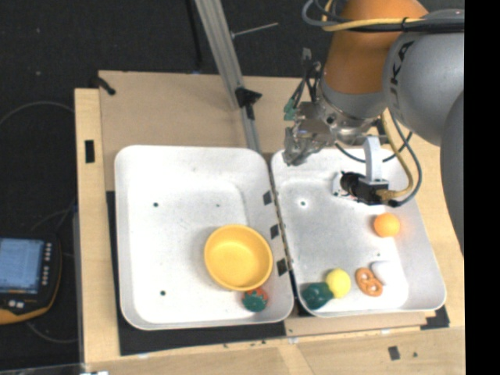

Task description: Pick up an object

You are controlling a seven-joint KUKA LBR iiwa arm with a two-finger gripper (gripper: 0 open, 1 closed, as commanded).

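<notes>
Claw point(299, 153) hangs over the right white plastic bin's point(328, 201) bare far-left corner (finger state: cannot tell), well apart from the small orange ball point(386, 225) and round yellow fruit point(338, 282), so descending here likely grabs nothing or hits the rim.

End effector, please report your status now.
End effector above the right bin's far left corner, nothing seen in it. Orange ball, yellow ball untouched there. Yellow bowl in left bin.
</notes>
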